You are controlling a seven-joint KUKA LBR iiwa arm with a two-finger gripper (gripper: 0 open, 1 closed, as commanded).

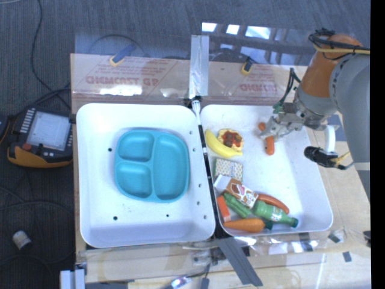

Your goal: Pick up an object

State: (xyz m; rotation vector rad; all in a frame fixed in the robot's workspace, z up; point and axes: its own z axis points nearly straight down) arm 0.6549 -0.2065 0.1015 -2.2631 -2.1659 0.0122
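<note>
Camera view: we see the gripper (278, 129) directly above the small red-orange sausage-shaped toy (270, 144), which lies upright just below; grip state unclear.

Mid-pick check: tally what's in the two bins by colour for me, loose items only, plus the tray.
Blue: 1, the divided tray
Yellow: 1, the banana
Green: 1, the bottle
Orange or red: 4 at least, with one small piece below the pincer
Total: 7; the lower pile overlaps, so that count is approximate.

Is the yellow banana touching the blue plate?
Apart. The camera view shows the yellow banana in the right bin, the blue divided plate in the left, bin walls between.
</note>
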